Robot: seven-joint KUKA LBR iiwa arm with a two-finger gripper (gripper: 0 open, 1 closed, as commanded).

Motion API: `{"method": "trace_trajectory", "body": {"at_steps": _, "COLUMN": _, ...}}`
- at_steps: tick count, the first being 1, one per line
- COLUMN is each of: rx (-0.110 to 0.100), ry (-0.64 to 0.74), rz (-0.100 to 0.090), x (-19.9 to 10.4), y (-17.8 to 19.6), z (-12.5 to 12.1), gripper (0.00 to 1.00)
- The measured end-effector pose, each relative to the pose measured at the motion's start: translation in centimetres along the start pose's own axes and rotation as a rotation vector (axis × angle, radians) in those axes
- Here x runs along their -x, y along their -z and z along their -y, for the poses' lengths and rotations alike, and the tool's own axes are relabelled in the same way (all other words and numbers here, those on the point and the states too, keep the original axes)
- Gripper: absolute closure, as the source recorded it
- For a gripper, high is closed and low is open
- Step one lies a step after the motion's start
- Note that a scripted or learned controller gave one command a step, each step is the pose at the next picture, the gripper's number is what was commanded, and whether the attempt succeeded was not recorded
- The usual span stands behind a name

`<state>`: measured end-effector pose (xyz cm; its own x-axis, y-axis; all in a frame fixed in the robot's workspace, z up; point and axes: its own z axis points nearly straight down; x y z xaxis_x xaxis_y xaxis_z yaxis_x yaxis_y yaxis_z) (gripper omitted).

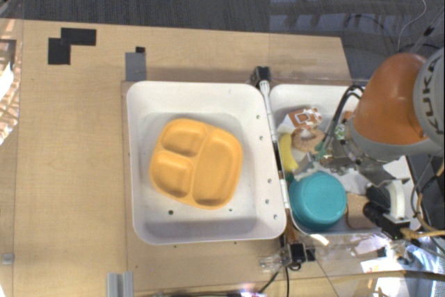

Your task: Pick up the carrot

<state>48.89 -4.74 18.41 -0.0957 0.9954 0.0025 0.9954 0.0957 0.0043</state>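
From where I stand I cannot pick out the carrot with any certainty. The only likely spot is the right bin (313,91), where several small things crowd under the arm. Near the far end lies a white piece with orange-brown patches (304,116) (too small and blurred to name). Just this side of it is a tan, roundish thing (304,141). A yellow item (285,151) lies along the bin's left wall, beside the divider between the bins. A teal bowl (318,200) sits at the near end, close to the yellow item and taking up most of that corner.

The gripper (328,154) hangs low over the middle of this bin, between the tan thing and the bowl's far rim. It is mostly covered by the wrist above it, so I cannot tell whether its jaws stand apart or together, nor whether anything sits between them. The arm's orange band (393,104) bulges over the bin's right side.

The left bin (139,149) holds a yellow divided plate (197,162), lying flat near its centre with three compartments. Both bins rest on a pale wooden bench (62,170), which has black marks (69,44) near its far left corner.
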Motion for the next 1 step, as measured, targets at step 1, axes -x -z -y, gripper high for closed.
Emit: {"method": "trace_trajectory", "body": {"at_steps": 1, "rx": 0.001, "ry": 0.152, "rz": 0.007, "x": 6.41, "y": -0.41, "z": 0.68, "gripper": 0.0}}
